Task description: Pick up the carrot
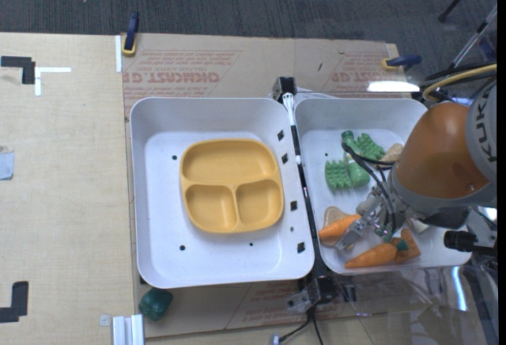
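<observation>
Arm: grey KUKA arm (451, 157), nearest the camera, with an orange band, reaching in from the right over the right bin.
Table: pale wood table (59, 201) with brown cardboard (205, 70) spread beneath both bins.
Left bin: shallow white bin (150, 201) at centre, carrying the plate.
Right bin: shallow white bin (316, 118) just beside the left one, holding the toy foods, partly covered by the arm.
Plate: yellow divided plate (232, 183) with three compartments, lying in the middle of the left bin.
Carrot: orange carrot (371, 256) lying flat by the near wall of the right bin, just below the pincer; a second orange piece (336, 227) lies to its left.
Green pieces: two ridged green toys (346, 174) in the upper half of the right bin, near each other.
Pincer: pincer (365, 226) low over the right bin between the two orange pieces; cannot tell how far it is parted, nor whether it grips anything.
Green object: small dark green item (156, 302) on the table below the left bin's near left corner.
Clamps: blue-and-yellow clamps (130, 33) on the cardboard's far edge.
</observation>
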